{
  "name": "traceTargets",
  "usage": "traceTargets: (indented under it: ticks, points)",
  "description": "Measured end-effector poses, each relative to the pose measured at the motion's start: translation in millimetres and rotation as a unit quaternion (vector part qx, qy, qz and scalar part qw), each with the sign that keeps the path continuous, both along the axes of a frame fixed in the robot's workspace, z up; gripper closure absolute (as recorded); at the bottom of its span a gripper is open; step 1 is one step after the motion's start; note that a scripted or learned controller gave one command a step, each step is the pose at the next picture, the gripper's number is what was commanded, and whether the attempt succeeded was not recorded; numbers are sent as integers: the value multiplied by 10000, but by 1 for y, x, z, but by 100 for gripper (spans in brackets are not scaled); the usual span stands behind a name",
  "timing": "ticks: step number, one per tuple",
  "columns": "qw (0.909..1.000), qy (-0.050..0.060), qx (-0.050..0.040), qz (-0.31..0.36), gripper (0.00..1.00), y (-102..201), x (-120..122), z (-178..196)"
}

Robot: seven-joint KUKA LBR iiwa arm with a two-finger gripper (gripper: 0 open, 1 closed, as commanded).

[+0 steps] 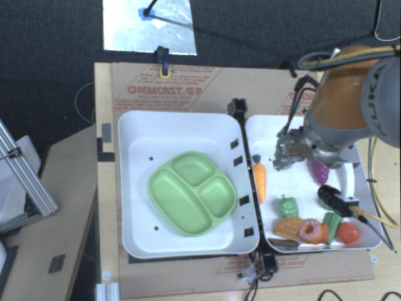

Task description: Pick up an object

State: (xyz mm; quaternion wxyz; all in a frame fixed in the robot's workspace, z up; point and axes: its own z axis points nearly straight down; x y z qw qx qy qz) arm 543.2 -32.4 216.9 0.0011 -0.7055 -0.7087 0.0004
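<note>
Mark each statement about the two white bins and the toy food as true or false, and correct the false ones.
1. The green divided plate lies in the left bin. True.
2. The carrot lies on the green plate. False: it lies in the right bin, beside the divider.
3. The pincer hangs over the right bin. True.
4. The donut sits at the right bin's far edge. False: it sits near the front edge, among other toys.
5. The purple toy lies in the right bin. True.
</note>
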Motion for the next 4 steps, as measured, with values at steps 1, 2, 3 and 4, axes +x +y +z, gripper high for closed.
traceTargets:
  ticks: [1,2,3,4]
  points:
    - [10000,-19,-3,-15,100,-3,3,12]
    - [10000,-8,-3,-21,100,5,-13,2]
    - [10000,-20,-2,-5,100,8,-8,1]
    - [10000,-21,-3,-14,100,3,-4,18]
